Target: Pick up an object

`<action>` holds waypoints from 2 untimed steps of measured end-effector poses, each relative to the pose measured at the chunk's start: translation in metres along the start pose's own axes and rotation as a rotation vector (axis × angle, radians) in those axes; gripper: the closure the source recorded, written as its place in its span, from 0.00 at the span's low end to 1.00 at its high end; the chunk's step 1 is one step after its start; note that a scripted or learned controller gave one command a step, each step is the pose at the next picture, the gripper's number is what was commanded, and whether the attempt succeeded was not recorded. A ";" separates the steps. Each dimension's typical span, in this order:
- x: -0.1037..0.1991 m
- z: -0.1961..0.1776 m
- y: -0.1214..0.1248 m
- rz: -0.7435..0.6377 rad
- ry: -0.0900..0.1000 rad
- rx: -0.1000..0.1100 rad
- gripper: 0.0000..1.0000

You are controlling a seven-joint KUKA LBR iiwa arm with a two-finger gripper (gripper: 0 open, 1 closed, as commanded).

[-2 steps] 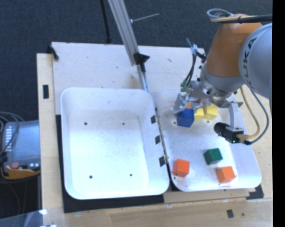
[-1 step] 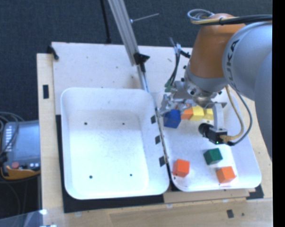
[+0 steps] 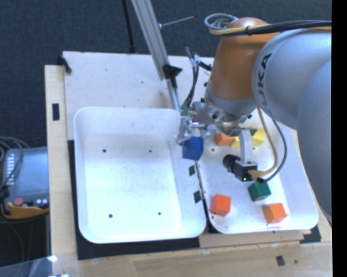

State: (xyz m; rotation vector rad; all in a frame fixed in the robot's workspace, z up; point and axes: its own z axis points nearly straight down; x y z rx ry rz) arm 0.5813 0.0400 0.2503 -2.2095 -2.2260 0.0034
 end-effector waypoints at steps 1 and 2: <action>0.051 0.014 0.000 0.001 -0.001 0.004 1.00; 0.047 0.013 0.001 0.006 -0.002 0.002 0.00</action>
